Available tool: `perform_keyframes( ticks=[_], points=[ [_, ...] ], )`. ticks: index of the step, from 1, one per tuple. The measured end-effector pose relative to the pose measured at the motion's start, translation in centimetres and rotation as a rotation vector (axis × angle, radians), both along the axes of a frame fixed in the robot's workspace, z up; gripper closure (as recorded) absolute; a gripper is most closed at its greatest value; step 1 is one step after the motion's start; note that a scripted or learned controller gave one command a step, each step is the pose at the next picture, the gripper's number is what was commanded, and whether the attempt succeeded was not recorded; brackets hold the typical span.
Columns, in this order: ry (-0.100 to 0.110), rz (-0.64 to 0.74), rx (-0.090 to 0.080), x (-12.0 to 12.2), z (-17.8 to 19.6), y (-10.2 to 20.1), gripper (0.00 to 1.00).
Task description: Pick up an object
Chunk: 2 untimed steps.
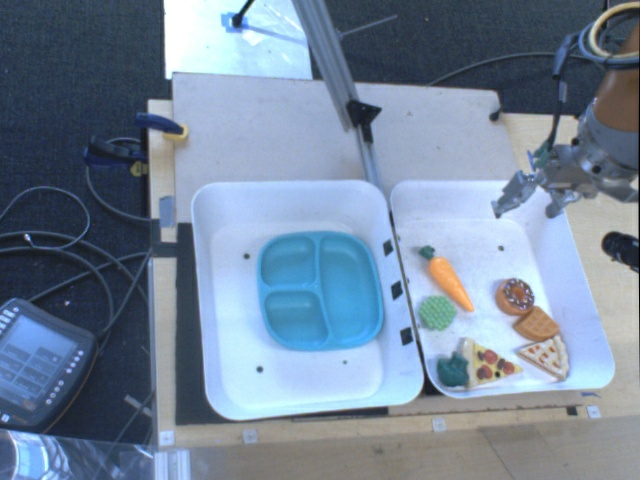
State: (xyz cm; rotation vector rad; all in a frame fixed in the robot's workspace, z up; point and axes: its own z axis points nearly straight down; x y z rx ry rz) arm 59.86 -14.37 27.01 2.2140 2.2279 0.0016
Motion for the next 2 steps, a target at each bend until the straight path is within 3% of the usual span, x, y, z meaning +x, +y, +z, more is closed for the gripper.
perform_keyframes(
  ticks=[1, 2],
  points=[
    [0.000, -0.001, 0.000, 0.0, 0.0, 0.0, 0.00],
    [0.003, 0.000, 0.000, 0.7, -4.5, 0.4, 0.00]
  ],
)
